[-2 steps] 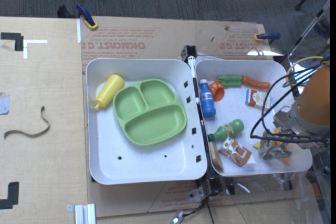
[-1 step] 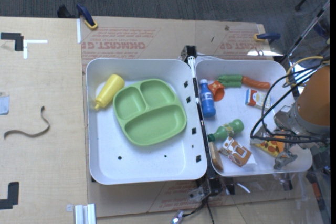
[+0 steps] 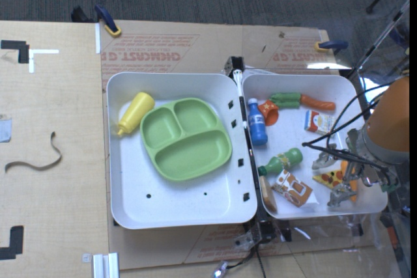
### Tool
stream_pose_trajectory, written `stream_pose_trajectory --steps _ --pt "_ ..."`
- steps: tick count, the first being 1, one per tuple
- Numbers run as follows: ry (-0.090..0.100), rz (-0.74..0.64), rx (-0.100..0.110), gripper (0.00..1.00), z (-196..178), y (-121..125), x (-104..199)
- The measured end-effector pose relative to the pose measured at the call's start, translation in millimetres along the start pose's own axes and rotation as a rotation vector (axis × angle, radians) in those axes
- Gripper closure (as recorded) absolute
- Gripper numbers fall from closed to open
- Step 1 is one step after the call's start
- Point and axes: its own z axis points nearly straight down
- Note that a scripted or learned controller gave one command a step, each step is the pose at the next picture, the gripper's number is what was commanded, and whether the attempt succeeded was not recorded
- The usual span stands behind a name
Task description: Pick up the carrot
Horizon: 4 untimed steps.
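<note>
The carrot [image 3: 317, 102], orange with a green leafy end pointing left, lies along the far wall of the right bin [image 3: 293, 78]. My gripper [image 3: 341, 183] is low in that bin's near right corner, well in front of the carrot and apart from it. It hangs over a small yellow and orange item [image 3: 330, 176]. Black cables and the orange wrist band hide part of the gripper. I see nothing held.
The right bin also holds a blue bottle [image 3: 256, 124], an orange piece [image 3: 269, 112], a red and white packet [image 3: 315, 121], a green bottle [image 3: 281, 161] and a snack pack [image 3: 293, 189]. The left bin [image 3: 169, 205] holds a green divided plate [image 3: 186, 140] and a yellow bottle [image 3: 135, 112].
</note>
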Motion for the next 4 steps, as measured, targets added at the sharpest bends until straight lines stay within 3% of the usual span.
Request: stream_pose_trajectory --steps 1,2,3,4 --pt "-0.001 0.202 0.001 0.0 -0.3 -31.9 1.7" --pt "0.002 0.587 0.001 0.0 0.2 -30.2 10.9" --pt "-0.001 0.58 -0.005 1.0 -9.0 -26.3 7.6" --pt "-0.005 0.576 -0.004 1.0 -18.4 -26.2 5.9"
